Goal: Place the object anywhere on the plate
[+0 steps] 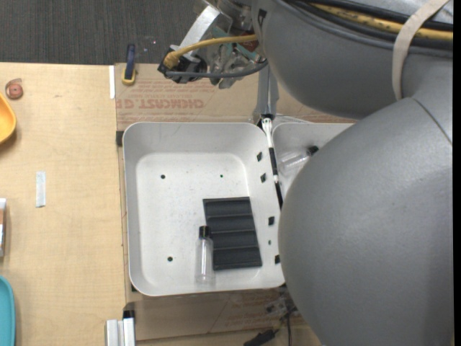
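Note:
A black ridged rectangular plate (230,233) lies flat in the left white bin (131,193), toward its front right. A clear tube with a black cap (204,258) lies along the plate's left edge on the bin floor, touching or nearly touching it, cap pointing to the back. My gripper (209,49) hangs high behind the bin's back wall, over the cardboard, with yellow cable looped around it. It is well away from the tube and the plate.
The grey arm body (374,229) covers most of the right bin (295,139). Brown cardboard (173,101) lies behind the bins. On the wooden bench (65,193) at left sit an orange object (4,121) and a teal one (4,308).

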`<action>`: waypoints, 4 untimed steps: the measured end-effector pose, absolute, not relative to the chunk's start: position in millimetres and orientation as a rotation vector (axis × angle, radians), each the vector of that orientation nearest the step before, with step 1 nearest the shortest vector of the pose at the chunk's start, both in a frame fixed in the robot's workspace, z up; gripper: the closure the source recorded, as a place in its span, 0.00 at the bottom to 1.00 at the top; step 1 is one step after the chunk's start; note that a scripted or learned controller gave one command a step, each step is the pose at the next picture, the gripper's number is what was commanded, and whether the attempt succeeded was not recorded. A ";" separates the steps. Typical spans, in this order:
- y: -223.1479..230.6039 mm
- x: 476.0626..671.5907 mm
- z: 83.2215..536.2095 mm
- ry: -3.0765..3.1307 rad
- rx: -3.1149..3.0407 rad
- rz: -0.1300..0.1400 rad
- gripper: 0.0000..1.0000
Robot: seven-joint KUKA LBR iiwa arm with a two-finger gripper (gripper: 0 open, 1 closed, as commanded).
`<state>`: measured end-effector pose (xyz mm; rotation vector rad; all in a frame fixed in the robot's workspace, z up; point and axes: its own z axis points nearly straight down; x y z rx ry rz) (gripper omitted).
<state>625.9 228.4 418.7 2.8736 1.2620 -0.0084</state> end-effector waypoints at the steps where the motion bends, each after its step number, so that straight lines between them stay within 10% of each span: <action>1: 228.6 642.8 439.2 1.683 2.650 -0.011 1.00; 2: 228.3 578.7 367.3 2.061 2.370 -0.011 1.00; 3: 221.2 500.4 404.5 2.334 2.102 -0.008 1.00; 4: 211.7 478.4 434.6 2.623 1.728 -0.005 1.00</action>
